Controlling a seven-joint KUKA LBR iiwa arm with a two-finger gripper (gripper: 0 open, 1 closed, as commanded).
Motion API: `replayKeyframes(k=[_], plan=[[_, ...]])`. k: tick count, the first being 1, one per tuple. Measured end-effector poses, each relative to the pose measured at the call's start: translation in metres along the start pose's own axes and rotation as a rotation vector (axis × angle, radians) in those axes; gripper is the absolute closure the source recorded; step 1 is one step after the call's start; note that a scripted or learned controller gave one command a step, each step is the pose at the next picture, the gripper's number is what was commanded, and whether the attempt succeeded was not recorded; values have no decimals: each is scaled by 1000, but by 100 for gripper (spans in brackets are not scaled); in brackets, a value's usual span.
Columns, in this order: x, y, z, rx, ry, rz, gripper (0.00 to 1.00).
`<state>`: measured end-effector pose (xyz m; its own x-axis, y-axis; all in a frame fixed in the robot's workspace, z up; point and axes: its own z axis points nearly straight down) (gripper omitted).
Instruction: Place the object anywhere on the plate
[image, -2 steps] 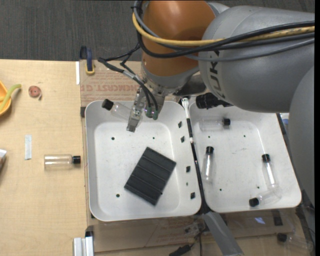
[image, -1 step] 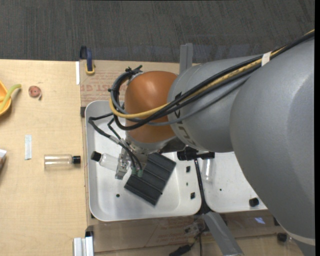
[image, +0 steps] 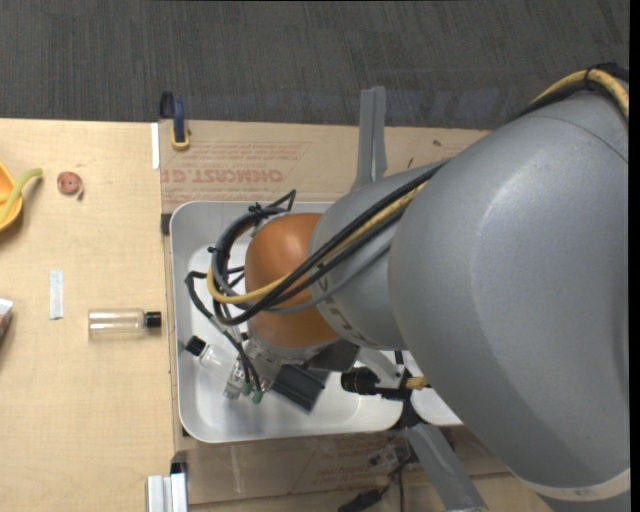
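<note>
My arm reaches from the right over a white bin (image: 190, 400), and its orange band (image: 285, 280) hides much of the bin floor. The gripper (image: 245, 385) hangs low over the bin's near left part, seen from above with cables around it. A small clear object with a dark end (image: 203, 353) lies on the bin floor just left of the gripper; whether the two touch is unclear. A white curved patch (image: 440, 408) peeks out under the arm at the right; I cannot tell whether it is the plate.
On the wooden bench left of the bin lie a clear bottle with a black cap (image: 122, 321), a small white strip (image: 56, 295), a pink disc (image: 68, 183) and a yellow object (image: 8, 197). A blue clamp (image: 172, 118) stands at the bin's far left corner.
</note>
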<state>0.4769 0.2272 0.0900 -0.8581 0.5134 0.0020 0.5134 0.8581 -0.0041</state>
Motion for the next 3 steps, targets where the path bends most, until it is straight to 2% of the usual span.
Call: replayKeyframes(k=[1,2,3], plan=[[0,1,-2,-3,-2,629,100],[-67,13,-41,0,-2,695,100],[-102,-78,-208,-1,-2,761,100]])
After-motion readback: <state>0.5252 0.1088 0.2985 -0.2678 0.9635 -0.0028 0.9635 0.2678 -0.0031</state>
